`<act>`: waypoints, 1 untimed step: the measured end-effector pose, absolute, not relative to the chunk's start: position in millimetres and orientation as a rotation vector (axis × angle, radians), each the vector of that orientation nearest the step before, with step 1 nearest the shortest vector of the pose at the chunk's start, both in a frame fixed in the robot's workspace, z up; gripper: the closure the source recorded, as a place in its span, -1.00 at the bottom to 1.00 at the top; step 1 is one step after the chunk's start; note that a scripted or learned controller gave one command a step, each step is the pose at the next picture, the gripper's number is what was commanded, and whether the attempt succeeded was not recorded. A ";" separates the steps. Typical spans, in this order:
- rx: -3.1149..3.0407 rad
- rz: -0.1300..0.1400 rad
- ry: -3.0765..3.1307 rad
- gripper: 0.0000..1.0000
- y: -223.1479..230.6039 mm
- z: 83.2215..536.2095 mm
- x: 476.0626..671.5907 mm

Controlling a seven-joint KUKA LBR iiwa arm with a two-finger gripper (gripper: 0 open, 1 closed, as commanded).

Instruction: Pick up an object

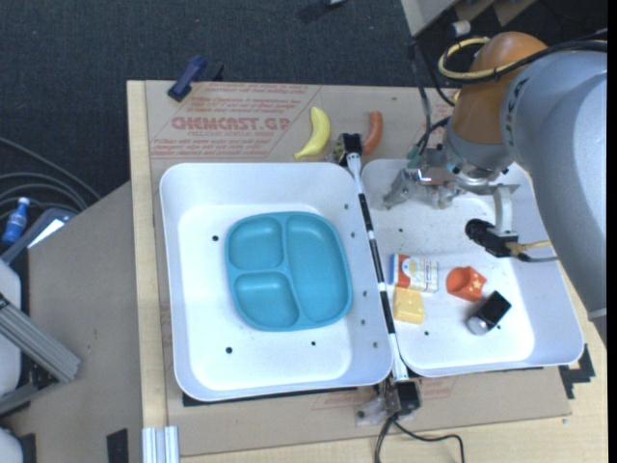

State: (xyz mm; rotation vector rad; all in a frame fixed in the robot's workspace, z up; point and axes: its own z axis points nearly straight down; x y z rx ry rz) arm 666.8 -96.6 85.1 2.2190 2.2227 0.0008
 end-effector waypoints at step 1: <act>2.225 -0.002 2.222 -1.00 -108.3 84.2 571.5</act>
